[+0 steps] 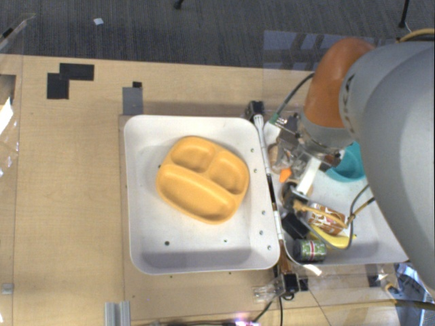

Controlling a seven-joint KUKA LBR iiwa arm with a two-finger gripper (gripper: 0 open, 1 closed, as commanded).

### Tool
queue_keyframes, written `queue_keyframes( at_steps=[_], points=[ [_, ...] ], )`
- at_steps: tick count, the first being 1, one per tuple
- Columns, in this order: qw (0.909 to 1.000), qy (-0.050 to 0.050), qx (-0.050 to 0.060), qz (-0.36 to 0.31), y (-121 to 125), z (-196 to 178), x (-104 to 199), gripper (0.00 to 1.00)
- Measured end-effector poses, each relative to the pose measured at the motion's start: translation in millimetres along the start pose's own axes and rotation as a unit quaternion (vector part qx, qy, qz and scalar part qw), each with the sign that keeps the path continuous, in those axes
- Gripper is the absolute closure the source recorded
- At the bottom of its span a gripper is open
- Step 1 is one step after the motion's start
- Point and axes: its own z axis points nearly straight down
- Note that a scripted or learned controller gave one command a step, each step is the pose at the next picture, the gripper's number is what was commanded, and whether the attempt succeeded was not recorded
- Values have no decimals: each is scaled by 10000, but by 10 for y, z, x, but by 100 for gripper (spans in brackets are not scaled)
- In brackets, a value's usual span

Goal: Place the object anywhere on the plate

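Camera view, looking down at a slant, shows the yellow plate (204,178) lying in the left white bin (146,243), roughly at its middle and turned at an angle. It is a sectioned plate with three hollows, one long and two smaller, and nothing lies on it. The objects to choose from sit in the right white bin (377,246), crowded against its left wall: a green can (311,250) on its side near the front corner, a yellow banana (334,237) just beside it, a crinkled brown-and-white packet (325,217) touching the banana, and a teal item (350,166) further back, partly hidden by the arm. A small orange piece (285,174) shows near the wall between the bins. The end effector (296,172) is low over the back left part of the right bin, among these things; whether it is open, closed or gripping anything I cannot tell. The grey arm (397,155) with its orange band (333,80) reaches in from the right above the wooden table (68,202).
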Motion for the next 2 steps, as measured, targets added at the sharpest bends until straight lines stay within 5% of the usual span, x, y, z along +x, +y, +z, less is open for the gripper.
queue_keyframes(
  at_steps=[1,2],
  points=[
    [10000,11,4,-53,-183,-345,700,100],
    [10000,-14,5,-36,-165,-335,661,0]
  ],
)
